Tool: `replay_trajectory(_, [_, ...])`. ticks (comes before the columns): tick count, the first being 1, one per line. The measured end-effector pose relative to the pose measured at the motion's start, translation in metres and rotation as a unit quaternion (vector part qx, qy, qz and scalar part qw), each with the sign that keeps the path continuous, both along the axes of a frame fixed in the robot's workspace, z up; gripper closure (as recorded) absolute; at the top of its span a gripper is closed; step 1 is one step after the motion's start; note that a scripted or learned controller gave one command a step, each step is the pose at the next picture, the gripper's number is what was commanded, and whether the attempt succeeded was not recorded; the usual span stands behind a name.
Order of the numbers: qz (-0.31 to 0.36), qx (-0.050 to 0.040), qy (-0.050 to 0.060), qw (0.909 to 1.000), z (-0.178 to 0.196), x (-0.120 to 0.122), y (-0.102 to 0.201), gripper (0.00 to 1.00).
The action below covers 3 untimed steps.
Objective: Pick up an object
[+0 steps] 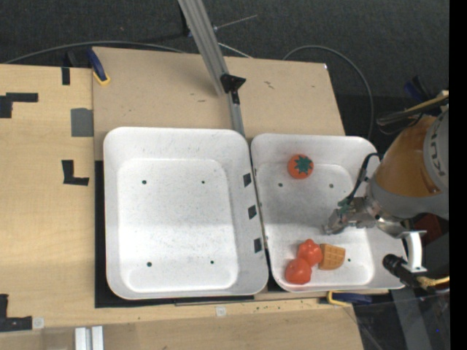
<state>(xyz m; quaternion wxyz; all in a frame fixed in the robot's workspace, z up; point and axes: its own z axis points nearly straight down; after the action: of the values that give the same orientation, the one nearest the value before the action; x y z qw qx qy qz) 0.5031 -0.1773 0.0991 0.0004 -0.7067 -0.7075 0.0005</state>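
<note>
Objects to pick: three small toy foods, all in the right bin (365,148).
Tomato (300,166): round, orange-red, with a green leafy cap on top; near the far wall of the right bin, well apart from the other two pieces.
Red pepper (309,252): glossy red, lumpy; on the near part of the bin floor, touching the piece beside it.
Red round piece (297,271): smooth, red-orange; just in front of the red pepper, close to the bin's near rim; exact kind too small to tell.
Waffle cone (332,257): tan-orange with a grid pattern, lying on its side; just right of the red pepper, touching or nearly so.
Gripper (338,220): low over the floor of the right bin, between the tomato and the near cluster, above and right of the waffle cone; nothing seen between the fingers; open or closed, cannot tell from this slant.
Arm (416,173): grey with an orange band, reaching in from the right over the bin's right rim.
Left bin (117,195): white, shallow, speckled floor; side by side with the right bin.
Bench (44,144): light wood, with black tape marks at the left.
Metal pole (208,39): slanted, grey, ending at the far edge where the two bins meet.
</note>
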Motion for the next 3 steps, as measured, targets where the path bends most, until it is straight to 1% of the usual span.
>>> replay_trajectory(1, [0.000,-0.0006,-0.003,1.0000,0.062,0.005,0.003,1.00])
replay_trajectory(2, [0.001,-0.0007,-0.003,1.0000,0.119,0.015,0.008,1.00])
replay_trajectory(3, [0.000,-0.0005,-0.002,1.0000,0.158,0.016,0.008,1.00])
